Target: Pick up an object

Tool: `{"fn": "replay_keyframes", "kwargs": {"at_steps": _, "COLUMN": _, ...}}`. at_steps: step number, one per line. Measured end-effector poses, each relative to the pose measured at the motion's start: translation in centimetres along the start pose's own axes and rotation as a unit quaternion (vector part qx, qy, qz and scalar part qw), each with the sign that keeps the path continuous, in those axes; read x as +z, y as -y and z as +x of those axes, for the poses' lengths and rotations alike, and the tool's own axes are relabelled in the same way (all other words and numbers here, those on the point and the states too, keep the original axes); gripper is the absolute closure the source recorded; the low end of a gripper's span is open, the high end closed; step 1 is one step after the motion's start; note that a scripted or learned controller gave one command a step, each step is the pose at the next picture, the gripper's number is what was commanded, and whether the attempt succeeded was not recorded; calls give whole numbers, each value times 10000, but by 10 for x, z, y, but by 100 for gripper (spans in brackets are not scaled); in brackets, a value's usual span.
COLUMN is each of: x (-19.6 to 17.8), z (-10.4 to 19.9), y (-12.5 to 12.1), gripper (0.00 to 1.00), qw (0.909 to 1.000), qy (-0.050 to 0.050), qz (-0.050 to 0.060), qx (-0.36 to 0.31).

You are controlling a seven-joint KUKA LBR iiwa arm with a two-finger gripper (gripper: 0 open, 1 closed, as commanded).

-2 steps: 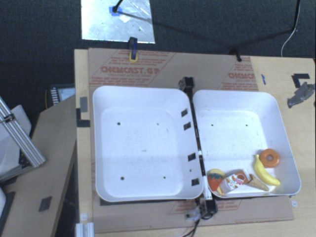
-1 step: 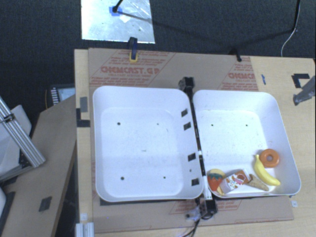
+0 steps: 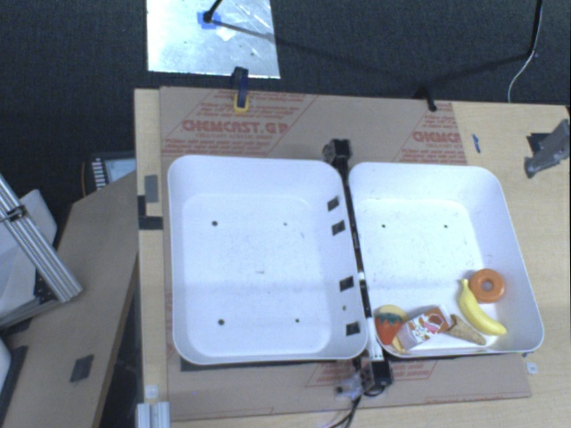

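A shiny metal sheet (image 3: pixel 212 23) lies on dark floor beyond the cardboard-covered bench (image 3: pixel 294 119)

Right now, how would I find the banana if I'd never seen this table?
Look at the right-hand shallow white bin of the two, and go to its near right corner, where a few small things lie bunched together. The curved yellow banana lies just below a round orange ring-shaped toy. It is the only long, bent, all-yellow thing there.

A: Item visible at the frame's right edge?
B: One small grey metallic robot part (image 3: pixel 546 152), angular in outline, pale highlights along its upper face, darker underside.
A: Markings, cables, screws?
B: Too small and blurred to tell.
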State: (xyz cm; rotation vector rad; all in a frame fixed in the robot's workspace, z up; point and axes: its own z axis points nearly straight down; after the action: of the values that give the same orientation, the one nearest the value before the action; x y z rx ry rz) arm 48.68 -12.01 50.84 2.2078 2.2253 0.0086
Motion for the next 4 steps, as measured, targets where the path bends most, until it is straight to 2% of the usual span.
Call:
{"fn": "replay_keyframes", "kwargs": {"at_steps": 1, "x": -28, "z": 45, "y": -1, "gripper": 0, "qw": 10000, "qy": -6, "qz": 13, "qx": -7}}
{"fn": "replay_keyframes", "kwargs": {"at_steps": 3, "x": -27, "z": 155, "y": -1, "gripper": 0, "qw": 10000, "qy": -13, "qz": 28, "qx": -9}}
{"fn": "replay_keyframes", "kwargs": {"at_steps": 4, "x": -27, "z": 240, "y": -1, "gripper": 0, "qw": 10000, "qy": -18, "qz": 31, "qx": -24}}
